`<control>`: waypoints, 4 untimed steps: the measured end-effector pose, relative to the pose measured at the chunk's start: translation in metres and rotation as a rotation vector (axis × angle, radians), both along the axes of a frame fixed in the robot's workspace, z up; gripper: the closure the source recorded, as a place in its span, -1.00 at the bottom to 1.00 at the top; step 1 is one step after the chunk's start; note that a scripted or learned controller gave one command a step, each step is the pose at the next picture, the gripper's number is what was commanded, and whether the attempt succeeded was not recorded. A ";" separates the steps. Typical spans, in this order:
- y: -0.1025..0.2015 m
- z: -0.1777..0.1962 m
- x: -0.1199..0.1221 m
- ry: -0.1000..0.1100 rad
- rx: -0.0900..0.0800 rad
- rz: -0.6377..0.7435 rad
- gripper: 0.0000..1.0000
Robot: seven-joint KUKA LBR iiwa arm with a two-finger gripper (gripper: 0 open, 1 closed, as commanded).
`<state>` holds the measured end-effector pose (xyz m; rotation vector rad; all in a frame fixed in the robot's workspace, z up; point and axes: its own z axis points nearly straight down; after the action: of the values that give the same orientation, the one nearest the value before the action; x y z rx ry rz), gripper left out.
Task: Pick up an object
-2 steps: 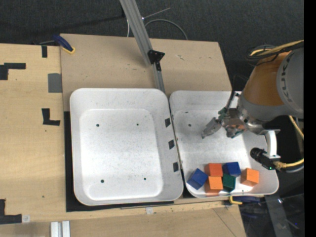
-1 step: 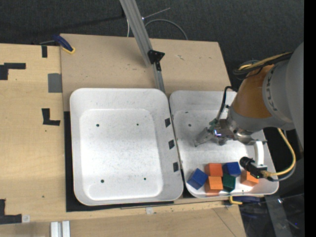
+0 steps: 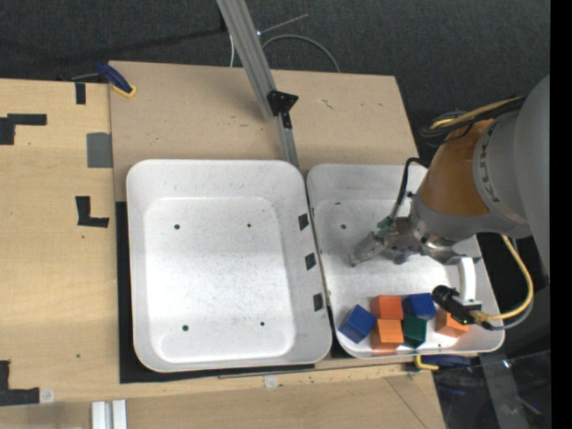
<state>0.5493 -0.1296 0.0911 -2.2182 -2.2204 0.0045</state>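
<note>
Our two-finger gripper hangs over the right shallow white bin. The small coloured blocks cluster nearer, slightly right. We cannot tell its state.

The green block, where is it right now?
The green block lies in the right bin, near its front edge, just below a blue block and right of an orange block.

Plywood bench on dark carpet, crossed by a metal pole.

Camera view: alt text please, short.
A grey arm with an orange band reaches from the right, its tool over the right bin above a cluster of blocks at the near edge. Left bin alongside.
</note>
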 end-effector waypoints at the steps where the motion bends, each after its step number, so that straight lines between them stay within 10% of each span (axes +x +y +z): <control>1: 0.001 0.010 0.000 0.000 0.002 0.001 1.00; 3: 0.001 0.126 0.004 -0.009 -0.001 0.001 1.00; 4: 0.059 0.125 0.031 -0.004 0.002 0.007 1.00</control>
<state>0.5806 -0.0709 0.2156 -2.2118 -2.2288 -0.0021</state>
